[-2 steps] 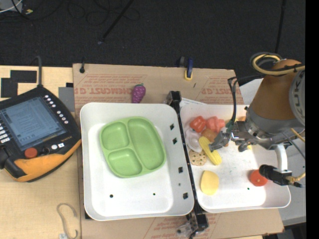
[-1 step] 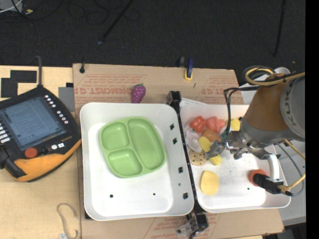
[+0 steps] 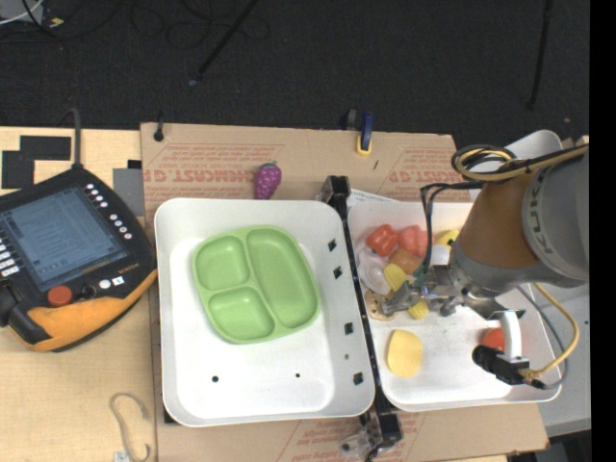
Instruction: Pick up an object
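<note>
The tool (image 3: 404,301) is low in the right bin (image 3: 452,378), just beside a heap of red and yellow toys (image 3: 397,253); I cannot tell its state. A yellow lemon-like object (image 3: 405,352) lies near the tool, closer to the bin's front edge.

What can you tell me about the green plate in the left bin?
The green plate is light green and looks like smooth plastic. It is rounded and has three compartments: two smaller ones on the left side and one long one on the right. It lies flat, right side up, on the floor of the left bin, toward its upper half. No object lies in the plate, and it touches the bin floor alone.
</note>
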`<state>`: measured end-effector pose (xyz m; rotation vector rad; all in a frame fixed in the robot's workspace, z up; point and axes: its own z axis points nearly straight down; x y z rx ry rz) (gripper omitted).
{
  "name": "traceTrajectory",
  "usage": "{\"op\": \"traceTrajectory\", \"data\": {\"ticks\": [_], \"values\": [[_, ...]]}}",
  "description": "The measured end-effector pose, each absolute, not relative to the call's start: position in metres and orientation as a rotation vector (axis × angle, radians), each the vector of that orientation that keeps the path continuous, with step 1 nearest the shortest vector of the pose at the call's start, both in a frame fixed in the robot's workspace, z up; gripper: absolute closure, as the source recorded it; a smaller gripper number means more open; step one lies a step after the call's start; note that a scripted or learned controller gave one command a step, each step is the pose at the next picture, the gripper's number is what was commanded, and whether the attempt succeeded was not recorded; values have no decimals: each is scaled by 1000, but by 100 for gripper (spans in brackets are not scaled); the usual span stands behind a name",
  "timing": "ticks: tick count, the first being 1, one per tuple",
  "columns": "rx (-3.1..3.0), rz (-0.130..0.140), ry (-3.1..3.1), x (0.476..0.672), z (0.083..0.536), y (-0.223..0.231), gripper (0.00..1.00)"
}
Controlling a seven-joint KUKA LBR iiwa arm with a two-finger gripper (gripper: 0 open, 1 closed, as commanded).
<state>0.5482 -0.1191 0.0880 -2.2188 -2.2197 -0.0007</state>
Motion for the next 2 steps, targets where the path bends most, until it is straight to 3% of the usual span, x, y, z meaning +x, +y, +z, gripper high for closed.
{"op": "traceTrajectory", "data": {"ticks": [1,2], "values": [[-2226,-9,-2213,550,101,-120,100],[-2221,-1,-2222,548,154,-111,100]]}}
